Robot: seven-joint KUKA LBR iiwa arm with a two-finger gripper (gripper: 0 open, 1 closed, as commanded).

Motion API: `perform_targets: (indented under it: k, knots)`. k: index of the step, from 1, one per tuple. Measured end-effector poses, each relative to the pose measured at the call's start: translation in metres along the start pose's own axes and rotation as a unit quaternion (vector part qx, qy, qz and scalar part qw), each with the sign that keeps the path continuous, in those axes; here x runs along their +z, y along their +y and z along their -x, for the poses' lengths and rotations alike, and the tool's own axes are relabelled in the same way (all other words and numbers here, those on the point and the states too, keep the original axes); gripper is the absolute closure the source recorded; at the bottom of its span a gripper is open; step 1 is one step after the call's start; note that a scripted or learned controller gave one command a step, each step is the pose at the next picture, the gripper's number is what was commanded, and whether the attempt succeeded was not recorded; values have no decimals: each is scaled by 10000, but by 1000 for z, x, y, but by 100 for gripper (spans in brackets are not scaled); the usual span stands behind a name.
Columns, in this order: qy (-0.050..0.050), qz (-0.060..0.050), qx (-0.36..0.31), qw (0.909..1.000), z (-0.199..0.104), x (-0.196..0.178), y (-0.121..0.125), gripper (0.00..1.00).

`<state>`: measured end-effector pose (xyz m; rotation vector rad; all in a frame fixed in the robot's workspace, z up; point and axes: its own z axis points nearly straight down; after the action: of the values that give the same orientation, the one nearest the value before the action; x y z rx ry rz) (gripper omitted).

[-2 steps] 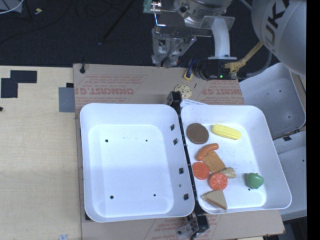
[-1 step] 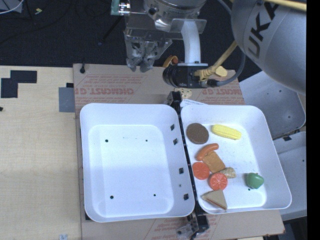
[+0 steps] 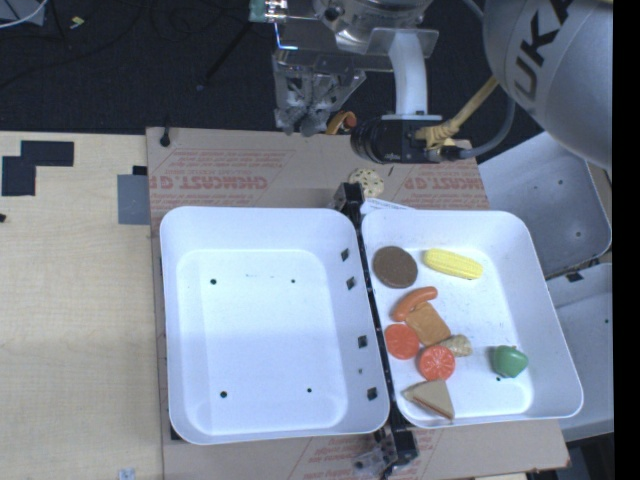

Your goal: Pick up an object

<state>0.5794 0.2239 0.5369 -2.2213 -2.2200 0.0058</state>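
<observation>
My gripper [image 3: 314,108] hangs high above the bench, beyond the far rim of the left bin [image 3: 180,268]. A small orange shape [image 3: 344,121] shows right beside it; whether it is held is unclear. The right bin [image 3: 545,298] holds several toy foods: a brown round patty [image 3: 395,266], a yellow corn cob [image 3: 452,263], an orange sausage [image 3: 414,300], a tan bread piece [image 3: 429,324], two red tomato slices [image 3: 402,341] [image 3: 436,363], a green pepper [image 3: 509,361] and a sandwich wedge [image 3: 431,399].
A speckled pale piece [image 3: 366,180] lies outside the bins, on the cardboard [image 3: 250,173] near the far end of the divider. The arm's grey body [image 3: 560,38] looms at the upper right. Black clips run along the seam [image 3: 360,308] between the bins.
</observation>
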Motion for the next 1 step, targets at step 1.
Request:
perform_targets:
  k: [1]
  knots:
    - [-5, -11, 15, 10000, 46, 3, 8, 100]
